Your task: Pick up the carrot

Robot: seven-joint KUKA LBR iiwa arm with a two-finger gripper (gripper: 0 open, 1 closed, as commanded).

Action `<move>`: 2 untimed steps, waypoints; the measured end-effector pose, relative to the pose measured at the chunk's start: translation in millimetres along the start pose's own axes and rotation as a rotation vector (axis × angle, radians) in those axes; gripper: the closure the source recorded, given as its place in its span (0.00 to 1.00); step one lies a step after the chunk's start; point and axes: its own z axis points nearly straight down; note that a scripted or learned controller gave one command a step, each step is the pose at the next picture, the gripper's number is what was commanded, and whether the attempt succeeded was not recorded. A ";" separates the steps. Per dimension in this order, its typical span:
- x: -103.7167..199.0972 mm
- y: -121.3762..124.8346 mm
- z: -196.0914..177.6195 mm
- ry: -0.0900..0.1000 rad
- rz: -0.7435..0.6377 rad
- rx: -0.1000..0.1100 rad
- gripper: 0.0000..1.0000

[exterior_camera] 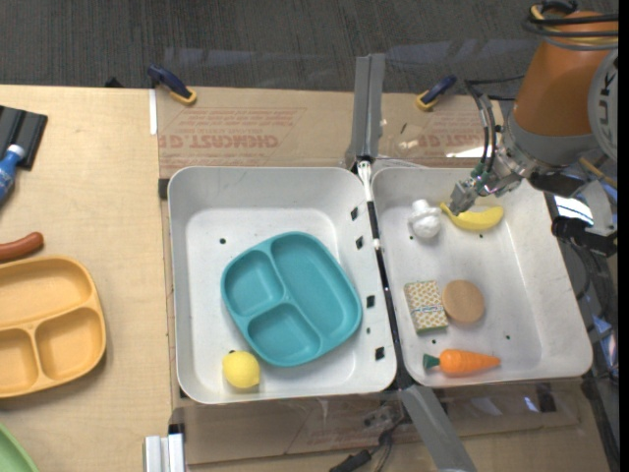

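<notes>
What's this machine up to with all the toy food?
A robot arm is meant to pick up the carrot, which lies untouched at the near edge of the right bin. Its gripper sits at the far side of that bin, right by the banana. The left bin holds a teal tray and a lemon.

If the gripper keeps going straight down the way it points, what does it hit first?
Most likely the banana: the gripper sits right over its left end. Depth is unclear. The carrot lies far off, by the right bin's near edge.
</notes>
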 end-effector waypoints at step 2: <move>-85.4 -52.1 -102.8 -0.002 0.326 0.000 1.00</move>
